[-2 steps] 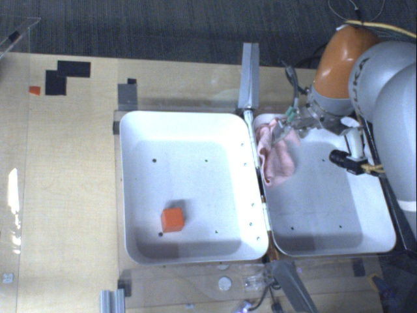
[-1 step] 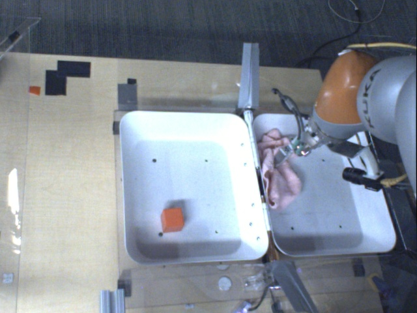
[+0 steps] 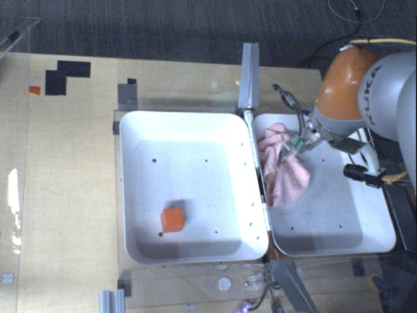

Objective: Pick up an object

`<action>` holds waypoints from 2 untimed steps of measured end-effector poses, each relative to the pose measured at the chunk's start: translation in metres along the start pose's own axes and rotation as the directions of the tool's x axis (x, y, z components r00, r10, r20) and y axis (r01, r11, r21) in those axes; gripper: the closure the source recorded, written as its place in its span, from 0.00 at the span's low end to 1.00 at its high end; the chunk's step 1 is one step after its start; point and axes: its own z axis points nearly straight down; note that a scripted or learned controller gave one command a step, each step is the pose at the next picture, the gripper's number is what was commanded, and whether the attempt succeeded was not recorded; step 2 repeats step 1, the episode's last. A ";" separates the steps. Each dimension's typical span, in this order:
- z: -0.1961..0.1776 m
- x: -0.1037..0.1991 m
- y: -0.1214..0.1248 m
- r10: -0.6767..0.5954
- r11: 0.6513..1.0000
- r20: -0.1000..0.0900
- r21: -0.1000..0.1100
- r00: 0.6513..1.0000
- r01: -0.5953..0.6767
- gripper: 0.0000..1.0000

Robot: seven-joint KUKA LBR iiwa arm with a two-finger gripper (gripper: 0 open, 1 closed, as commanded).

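Observation:
A crumpled pink cloth lies at the left side of the right bin, against the wall shared with the left bin. My gripper hangs right over the cloth's upper part, at or just touching its surface, on the grey arm with the orange band reaching in from the right. A small orange cube rests in the lower left area of the left bin, far from the gripper.
A grey upright post stands at the back between the bins. Black blocks and a small orange piece sit on the bench at far left. Cables and a black fitting hang beside the arm over the right bin.

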 end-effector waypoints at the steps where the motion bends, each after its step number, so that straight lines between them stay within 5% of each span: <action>1: -0.083 0.016 0.057 0.092 0.996 -0.003 0.012 0.996 -0.092 1.00; 2: -0.083 0.016 0.057 0.092 0.996 -0.003 0.012 0.996 -0.092 1.00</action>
